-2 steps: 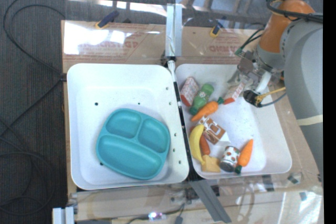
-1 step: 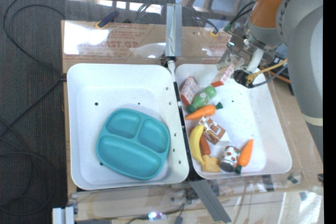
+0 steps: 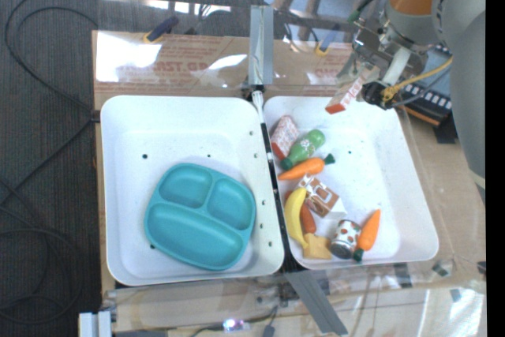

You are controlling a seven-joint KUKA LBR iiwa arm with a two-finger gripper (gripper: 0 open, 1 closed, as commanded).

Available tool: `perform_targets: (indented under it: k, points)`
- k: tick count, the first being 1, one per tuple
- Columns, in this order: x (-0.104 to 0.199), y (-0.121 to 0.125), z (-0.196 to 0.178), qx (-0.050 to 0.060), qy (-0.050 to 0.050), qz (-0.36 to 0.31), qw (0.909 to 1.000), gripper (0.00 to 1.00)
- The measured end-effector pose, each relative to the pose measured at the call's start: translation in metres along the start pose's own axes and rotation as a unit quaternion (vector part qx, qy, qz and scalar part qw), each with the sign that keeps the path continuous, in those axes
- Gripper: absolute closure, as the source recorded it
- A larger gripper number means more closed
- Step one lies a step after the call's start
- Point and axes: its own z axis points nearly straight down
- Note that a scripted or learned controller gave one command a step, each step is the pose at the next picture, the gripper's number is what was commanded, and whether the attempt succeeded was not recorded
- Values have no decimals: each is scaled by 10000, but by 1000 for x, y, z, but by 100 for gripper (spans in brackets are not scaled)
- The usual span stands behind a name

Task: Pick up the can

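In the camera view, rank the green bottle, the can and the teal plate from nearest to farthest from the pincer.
The pincer hangs over the right bin's far edge.
1. Green bottle: right bin, far left part, nearest.
2. Can: right bin, near edge, beside a small carrot.
3. Teal plate: left bin, farthest.

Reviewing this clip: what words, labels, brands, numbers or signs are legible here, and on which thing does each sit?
Nothing reads cleanly.
Cardboard sheet behind the bins: red print under glare, too washed out to read.
Can in the right bin: label too small.
Brown carton: markings blurred.
Red-and-white packet: print blurred.
Red-and-white item at the end effector: no legible text.
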Motion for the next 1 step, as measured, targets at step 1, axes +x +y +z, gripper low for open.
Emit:
perform_targets:
  k: [1]
  points:
    - [-35, 24, 9, 9, -3, 288, 9996, 100]
